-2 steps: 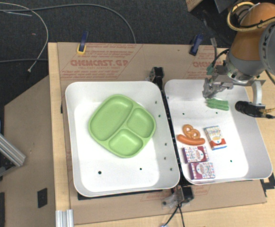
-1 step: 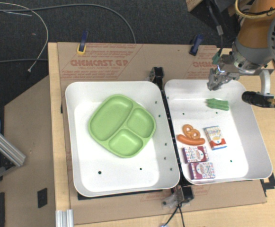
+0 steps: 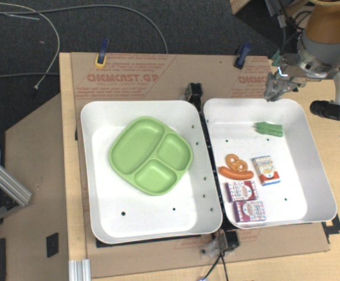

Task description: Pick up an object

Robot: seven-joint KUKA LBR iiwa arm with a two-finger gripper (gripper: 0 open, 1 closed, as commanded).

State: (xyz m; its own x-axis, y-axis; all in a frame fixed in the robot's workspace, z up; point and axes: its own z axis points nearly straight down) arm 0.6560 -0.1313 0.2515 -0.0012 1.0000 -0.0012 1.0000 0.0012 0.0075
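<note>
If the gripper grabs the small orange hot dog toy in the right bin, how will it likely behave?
The orange hot dog toy looks rounded and glossy, so it may roll or slip. It seems small, probably light. It lies against the pretzel, which a push could nudge.

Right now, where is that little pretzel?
The pretzel lies in the right bin, near its left wall, just above the hot dog and left of the small carton.

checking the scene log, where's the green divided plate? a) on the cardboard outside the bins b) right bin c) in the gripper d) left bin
d, the green divided plate lies flat in the left bin, while the gripper is over the far edge of the right bin.
</note>
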